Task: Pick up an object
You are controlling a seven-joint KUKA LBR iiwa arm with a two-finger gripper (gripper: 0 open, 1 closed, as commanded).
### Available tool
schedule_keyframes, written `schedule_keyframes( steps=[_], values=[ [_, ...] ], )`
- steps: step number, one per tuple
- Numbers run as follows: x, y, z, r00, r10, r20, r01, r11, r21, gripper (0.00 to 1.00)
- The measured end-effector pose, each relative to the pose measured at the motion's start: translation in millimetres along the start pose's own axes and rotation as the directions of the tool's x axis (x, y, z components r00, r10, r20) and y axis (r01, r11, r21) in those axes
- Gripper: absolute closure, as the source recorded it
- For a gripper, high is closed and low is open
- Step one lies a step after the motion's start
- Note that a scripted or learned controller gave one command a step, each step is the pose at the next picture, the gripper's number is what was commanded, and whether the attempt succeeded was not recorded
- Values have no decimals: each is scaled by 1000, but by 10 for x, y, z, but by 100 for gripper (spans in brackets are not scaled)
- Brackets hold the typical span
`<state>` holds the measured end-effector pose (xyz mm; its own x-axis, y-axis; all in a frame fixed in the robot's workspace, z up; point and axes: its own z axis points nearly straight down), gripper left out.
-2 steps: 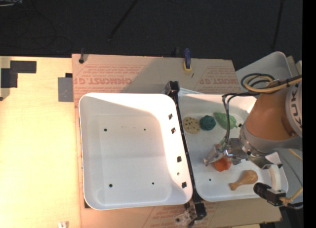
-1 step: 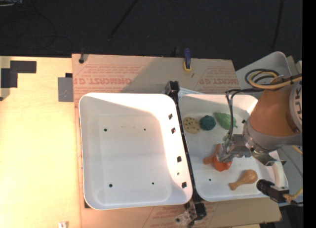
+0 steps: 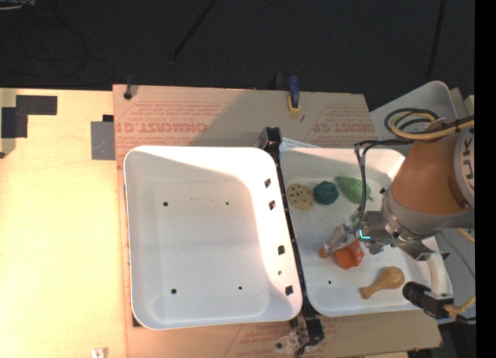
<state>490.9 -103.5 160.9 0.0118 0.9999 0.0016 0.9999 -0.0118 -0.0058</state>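
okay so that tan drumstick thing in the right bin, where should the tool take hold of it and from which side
Probably the thin handle end of the drumstick. It lies flat, fat end toward the bin's right wall, narrow end pointing left. Come straight down from above, closing across that neck; the bin floor around it looks free.

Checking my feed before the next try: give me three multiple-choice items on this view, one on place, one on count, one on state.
1. Which bin bears the objects? A left B right C both
2. How many green or teal things lie there? A two B four C none
3. The gripper is: A above the left bin B at the orange-red object C outside both bins

B: all sit in the right bin.
A: teal ball, green piece.
B: it is down at the orange-red object.
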Motion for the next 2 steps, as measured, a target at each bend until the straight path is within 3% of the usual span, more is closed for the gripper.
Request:
schedule_keyframes(
  steps=[1, 2],
  values=[
    [187, -161, 751, 1000, -8, 3, 8, 1000, -3, 0],
    [184, -156, 632, 1000, -4, 0, 4, 1000, -3, 100]
  ],
)
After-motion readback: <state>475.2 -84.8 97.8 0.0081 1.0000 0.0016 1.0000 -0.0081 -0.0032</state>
